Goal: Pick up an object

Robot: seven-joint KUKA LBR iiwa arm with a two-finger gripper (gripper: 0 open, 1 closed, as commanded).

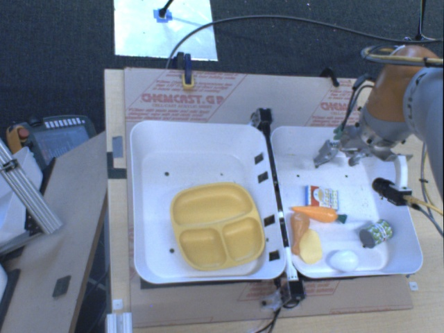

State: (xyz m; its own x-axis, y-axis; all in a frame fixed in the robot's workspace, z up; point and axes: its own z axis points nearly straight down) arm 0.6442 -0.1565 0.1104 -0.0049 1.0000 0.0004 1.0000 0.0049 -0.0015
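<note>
Gripper hangs over the far part of the right bin, fingers spread apart w/ nothing between them. Two grey fingertips visible, one pointing left toward the bin's divider side, other nearer the wrist.

Objects all sit in the near half of that bin, i.e. toward the camera from the gripper. Closest: small red-and-white carton, just below the fingers in the view. Right behind it a toy carrot, long axis running roughly left-right across the bin, green tip at its right end. Further toward the near rim: yellow-orange piece, white egg, and a small grey-green can off to the right, lying tilted.

Left bin holds a yellow divided tray, well apart from the gripper.

Judgement: nothing grasped yet. Carton or carrot are nearest picks; for the carrot, fingers would prob. need to close across its short axis, so near-far.
</note>
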